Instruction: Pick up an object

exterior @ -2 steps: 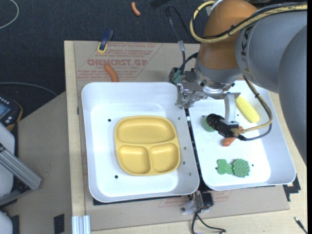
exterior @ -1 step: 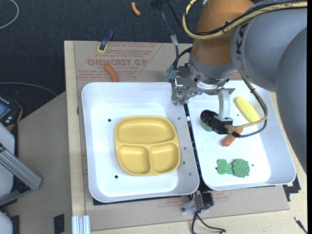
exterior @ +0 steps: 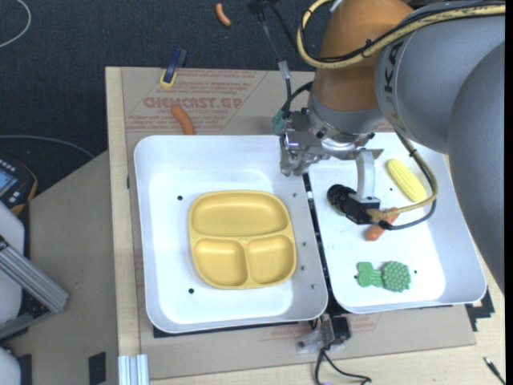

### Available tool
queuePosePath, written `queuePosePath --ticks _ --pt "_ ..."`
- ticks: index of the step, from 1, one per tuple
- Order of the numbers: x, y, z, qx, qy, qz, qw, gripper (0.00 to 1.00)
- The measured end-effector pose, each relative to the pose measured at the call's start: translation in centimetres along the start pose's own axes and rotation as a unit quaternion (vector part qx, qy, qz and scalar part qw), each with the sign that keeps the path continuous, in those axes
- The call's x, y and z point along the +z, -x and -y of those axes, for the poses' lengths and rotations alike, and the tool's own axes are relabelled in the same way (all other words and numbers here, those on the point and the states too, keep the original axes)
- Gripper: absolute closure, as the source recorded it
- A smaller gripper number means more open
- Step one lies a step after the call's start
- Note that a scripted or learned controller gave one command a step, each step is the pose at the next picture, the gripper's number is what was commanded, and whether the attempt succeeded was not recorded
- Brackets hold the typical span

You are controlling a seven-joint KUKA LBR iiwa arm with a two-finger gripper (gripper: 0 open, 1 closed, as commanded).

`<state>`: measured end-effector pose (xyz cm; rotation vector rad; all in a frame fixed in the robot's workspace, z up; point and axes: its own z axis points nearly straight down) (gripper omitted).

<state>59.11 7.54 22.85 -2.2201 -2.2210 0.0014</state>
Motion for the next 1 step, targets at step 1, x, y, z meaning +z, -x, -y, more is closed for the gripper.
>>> queuePosePath --ticks 1 --pt "0.04 0.33 -0.62 0.0 0.001 0.0 1.0 1.0"
